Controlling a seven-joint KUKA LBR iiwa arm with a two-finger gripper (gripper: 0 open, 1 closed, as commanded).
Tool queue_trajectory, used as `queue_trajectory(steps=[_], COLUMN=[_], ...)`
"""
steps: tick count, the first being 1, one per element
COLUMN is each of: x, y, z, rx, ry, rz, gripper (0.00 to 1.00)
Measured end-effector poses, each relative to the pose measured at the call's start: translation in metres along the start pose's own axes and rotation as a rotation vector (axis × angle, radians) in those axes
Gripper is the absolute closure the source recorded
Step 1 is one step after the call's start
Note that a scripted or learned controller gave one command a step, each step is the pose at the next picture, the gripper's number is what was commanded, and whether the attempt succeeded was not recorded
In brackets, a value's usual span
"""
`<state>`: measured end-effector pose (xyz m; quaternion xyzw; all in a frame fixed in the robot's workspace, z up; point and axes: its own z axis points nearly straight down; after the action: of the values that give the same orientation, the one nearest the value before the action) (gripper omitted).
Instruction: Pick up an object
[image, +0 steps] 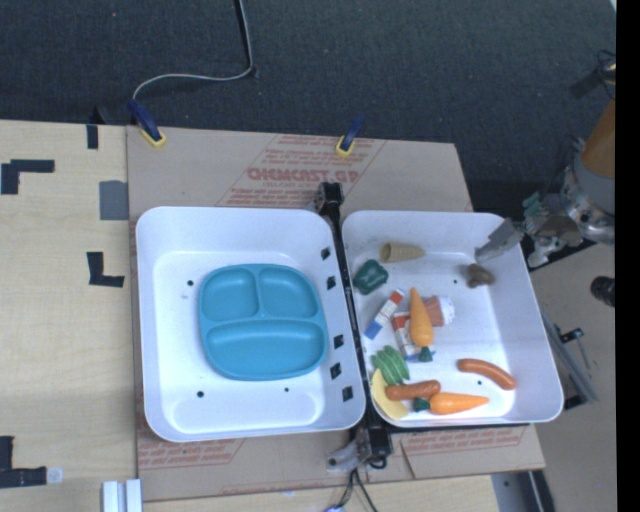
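My gripper (497, 240) hangs over right bin (535, 330) rim, finger state unclear. Carrot (420, 318) lies mid-bin among toy food. Cardboard (300, 175) reads "CHEMCAST GP". Blue plate (264, 321) fills left bin (160, 300).

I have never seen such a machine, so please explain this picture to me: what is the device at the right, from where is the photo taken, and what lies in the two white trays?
The photo comes from one fixed camera above the bench, looking down at a slant. At the right edge is a grey robot arm with an orange band; its pincer reaches over the rim of the right bin. I cannot tell whether it is open or shut, and I see nothing held in it.

The left bin holds a blue divided plate. The right bin holds small toy foods: two carrots, two sausages, a cone, a green piece and a small brown piece just below the pincer. The arm is meant to pick one up.
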<state>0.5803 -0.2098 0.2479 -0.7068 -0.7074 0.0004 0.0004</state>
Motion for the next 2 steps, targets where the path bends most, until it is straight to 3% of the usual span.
queue_trajectory(steps=[1,2], x=[0.038,0.092], y=[-0.037,-0.012], z=[0.141,0.156], rx=[0.002,-0.007], ry=[0.002,-0.009], rz=[0.001,0.004], gripper=[0.0,0.0])
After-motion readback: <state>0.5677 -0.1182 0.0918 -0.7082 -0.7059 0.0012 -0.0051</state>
